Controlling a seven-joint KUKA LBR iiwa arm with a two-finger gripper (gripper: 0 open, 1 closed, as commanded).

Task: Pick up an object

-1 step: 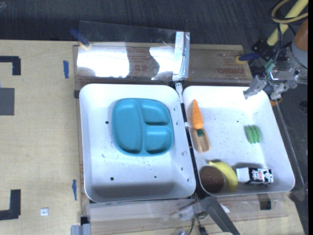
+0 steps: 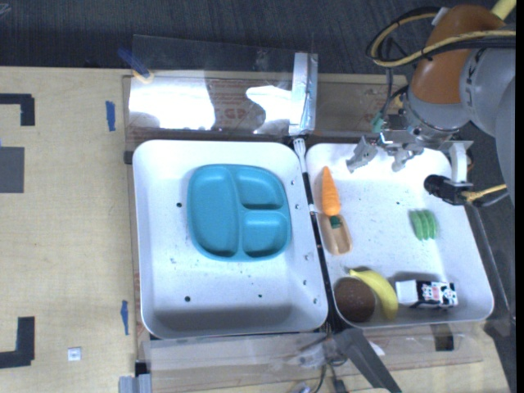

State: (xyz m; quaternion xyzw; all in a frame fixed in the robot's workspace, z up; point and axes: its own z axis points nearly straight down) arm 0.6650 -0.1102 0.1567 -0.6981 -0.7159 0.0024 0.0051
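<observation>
Here, bins: two shallow white ones side by side, the left bin [image 2: 155,219] and the right bin [image 2: 467,252].
Left bin contents: one blue divided plate [image 2: 237,211], lying flat near the middle.
Right bin contents, counted: one orange carrot [image 2: 328,191] along the left wall; one tan wooden piece [image 2: 337,232] just below it, touching its lower end; one yellow banana [image 2: 378,289] and one brown round fruit [image 2: 355,299] touching each other at the near edge; one small black-and-white box [image 2: 426,293] just right of the banana; one green pod-like item [image 2: 423,224] toward the right wall.
Gripper [image 2: 379,155]: over the far edge of the right bin, two fingers spread apart, nothing between them, touching no object.
Nearest object: the carrot, down and to the left, apart from the fingertips.
Arm [image 2: 458,64]: grey with an orange band, entering from the right.
</observation>
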